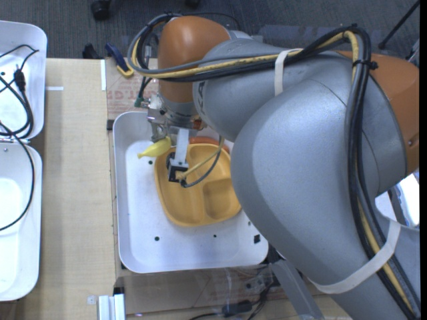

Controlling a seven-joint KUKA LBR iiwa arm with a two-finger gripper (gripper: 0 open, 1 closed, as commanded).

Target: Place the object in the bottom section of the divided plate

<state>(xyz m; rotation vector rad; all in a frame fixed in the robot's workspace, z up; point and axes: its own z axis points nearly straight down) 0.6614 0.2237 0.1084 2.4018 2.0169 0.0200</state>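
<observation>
Arm: you see the grey arm (313, 165) come in from the right and cover most of that side; its orange band sits above the wrist, over the far end of the bin.
Gripper: your gripper (163, 133) points down over the far-left rim of the divided plate, inside the white bin.
Fingers: you cannot tell whether they are apart or together, because the wrist hides them from above.
Yellow object: a small banana-shaped yellow object (152, 150) pokes out to the left from just under the gripper. It is at the plate's far-left edge, over the white bin floor. You cannot tell whether it is gripped or only lying there.
Divided plate: the yellow divided plate (200, 202) lies flat in the bin, its right part hidden under the arm. Raised ridges split it into sections, and those you can see hold nothing.
White bin: the white bin (137, 212) holds the plate; a few black specks (157, 239) dot its near floor.
Counter: the pale wooden counter (73, 179) carries this bin.
Left bin: at the left edge, another white bin (30, 52) holds a looped black cable (20, 105).
</observation>
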